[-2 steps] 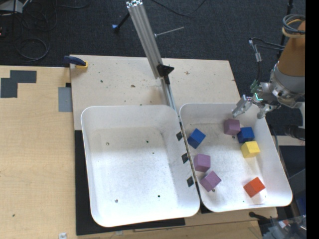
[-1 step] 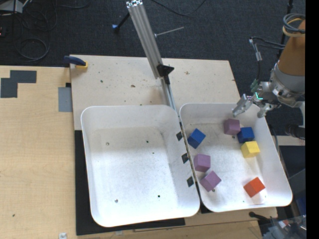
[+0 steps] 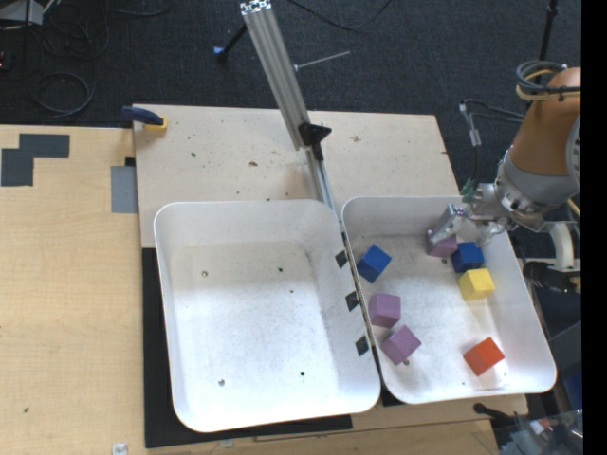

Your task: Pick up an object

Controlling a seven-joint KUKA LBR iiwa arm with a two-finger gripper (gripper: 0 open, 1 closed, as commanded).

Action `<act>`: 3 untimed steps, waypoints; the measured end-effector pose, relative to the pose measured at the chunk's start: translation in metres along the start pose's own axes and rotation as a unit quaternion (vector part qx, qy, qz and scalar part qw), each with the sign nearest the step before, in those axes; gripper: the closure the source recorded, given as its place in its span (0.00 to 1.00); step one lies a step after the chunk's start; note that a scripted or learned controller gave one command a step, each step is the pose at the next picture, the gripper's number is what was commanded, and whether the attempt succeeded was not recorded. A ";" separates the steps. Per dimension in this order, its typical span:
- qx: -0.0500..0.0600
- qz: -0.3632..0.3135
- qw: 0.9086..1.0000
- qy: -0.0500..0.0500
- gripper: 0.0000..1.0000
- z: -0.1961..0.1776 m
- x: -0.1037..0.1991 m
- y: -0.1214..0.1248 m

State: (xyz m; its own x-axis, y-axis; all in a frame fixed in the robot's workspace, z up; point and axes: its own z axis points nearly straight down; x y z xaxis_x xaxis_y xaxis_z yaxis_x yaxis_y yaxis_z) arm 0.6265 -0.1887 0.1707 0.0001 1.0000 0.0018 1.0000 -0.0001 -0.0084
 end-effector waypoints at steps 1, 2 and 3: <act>-0.006 0.001 1.000 -0.004 0.00 0.055 -0.007 0.006; -0.013 0.000 1.000 -0.004 0.00 0.051 -0.006 0.010; -0.012 0.001 1.000 -0.005 1.00 0.042 -0.008 0.010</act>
State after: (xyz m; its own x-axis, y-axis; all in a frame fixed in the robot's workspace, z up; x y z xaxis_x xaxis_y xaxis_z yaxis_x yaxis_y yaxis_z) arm 0.6359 -0.1965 0.1284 0.0020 1.0000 -0.0072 0.9999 -0.0018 0.0165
